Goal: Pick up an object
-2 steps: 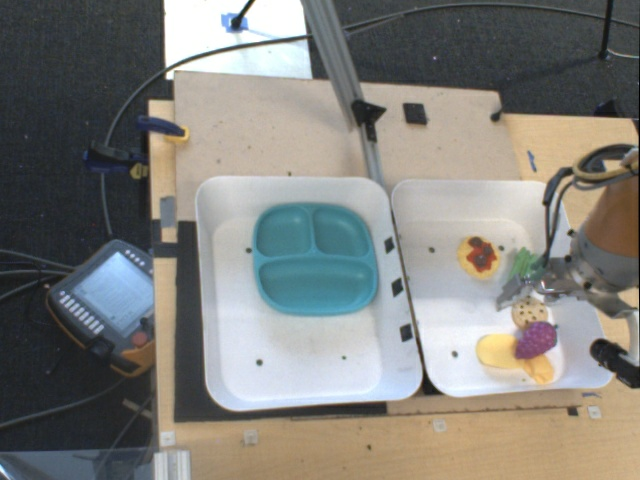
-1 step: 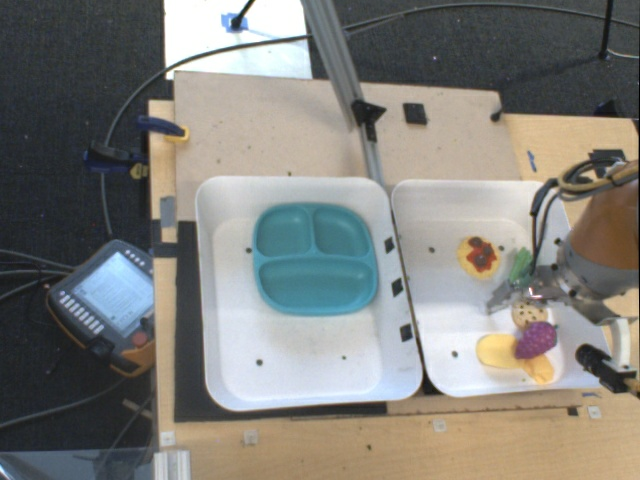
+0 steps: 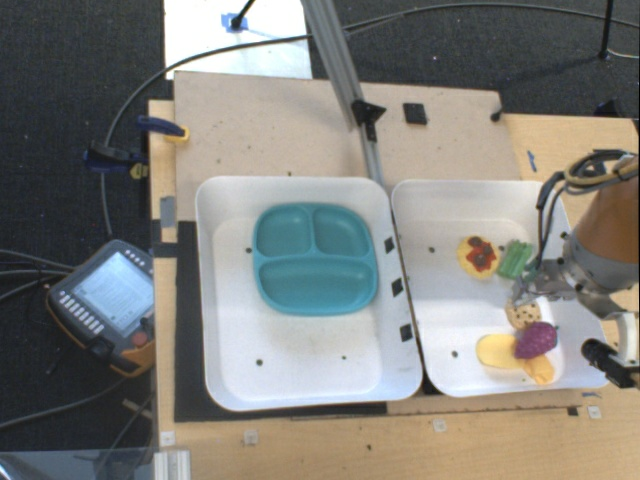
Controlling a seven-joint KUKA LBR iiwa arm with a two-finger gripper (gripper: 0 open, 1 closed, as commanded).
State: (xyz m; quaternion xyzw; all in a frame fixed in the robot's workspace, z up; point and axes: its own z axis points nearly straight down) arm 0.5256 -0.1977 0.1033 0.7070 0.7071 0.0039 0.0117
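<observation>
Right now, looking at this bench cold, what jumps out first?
The teal plate stands out, sitting alone in the left bin. In the right bin a cluster of toy food draws the eye: a purple piece on a yellow one, a cookie, a green piece. The end effector hangs just above the cookie.

In the right bin (image 3: 440, 358) lie a purple toy (image 3: 536, 340) on a yellow banana (image 3: 500, 352), a cookie (image 3: 521, 314), a green block (image 3: 515, 259) and a yellow-red disc (image 3: 479, 256).
</observation>
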